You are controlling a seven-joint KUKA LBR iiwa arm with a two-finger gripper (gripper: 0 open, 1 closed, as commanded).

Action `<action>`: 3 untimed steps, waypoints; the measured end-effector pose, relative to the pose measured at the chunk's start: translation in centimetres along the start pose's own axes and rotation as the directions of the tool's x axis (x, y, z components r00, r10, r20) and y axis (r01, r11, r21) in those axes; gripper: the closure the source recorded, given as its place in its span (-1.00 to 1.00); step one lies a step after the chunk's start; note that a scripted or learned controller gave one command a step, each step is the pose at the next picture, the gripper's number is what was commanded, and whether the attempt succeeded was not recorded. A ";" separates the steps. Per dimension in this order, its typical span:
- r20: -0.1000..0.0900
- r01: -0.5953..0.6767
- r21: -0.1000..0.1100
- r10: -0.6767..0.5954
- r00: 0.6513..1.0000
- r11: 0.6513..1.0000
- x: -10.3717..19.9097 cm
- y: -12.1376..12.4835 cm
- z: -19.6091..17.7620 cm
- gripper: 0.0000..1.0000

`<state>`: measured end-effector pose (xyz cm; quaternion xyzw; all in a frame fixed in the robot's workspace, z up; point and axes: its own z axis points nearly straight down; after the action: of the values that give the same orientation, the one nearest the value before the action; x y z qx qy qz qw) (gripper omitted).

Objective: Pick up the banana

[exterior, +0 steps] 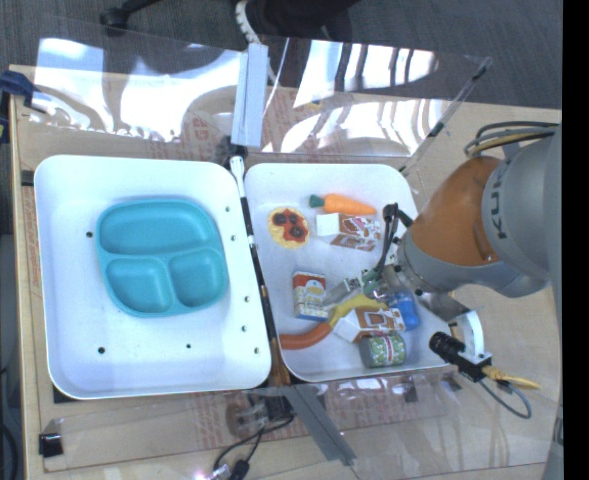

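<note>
Tray [160, 256] in left bin [59, 268]; banana [346, 308] in right bin [274, 193].

— Where's your arm sitting?

— My arm [504, 223] comes in from my right, grey casing up top, orange band bulging just behind the wrist.

— And the wrist?

— Bent down and forward, so my gripper [372, 286] hangs low ahead of the orange band, pointing away from the arm's bulk.

— Fingers apart or together?

— Can't make that out; the tip is too small and cluttered to read.
</note>
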<state>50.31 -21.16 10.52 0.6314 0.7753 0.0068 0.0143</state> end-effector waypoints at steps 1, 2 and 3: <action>-0.007 0.223 0.011 -0.223 0.975 0.975 -1.1 4.2 0.3 -1.00; 0.000 0.367 0.001 -0.367 0.930 0.930 -0.1 0.7 0.1 -1.00; -0.007 0.371 0.007 -0.371 0.929 0.929 0.0 0.6 -0.6 1.00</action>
<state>50.87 -21.03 11.16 0.4736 0.8807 0.0028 0.0104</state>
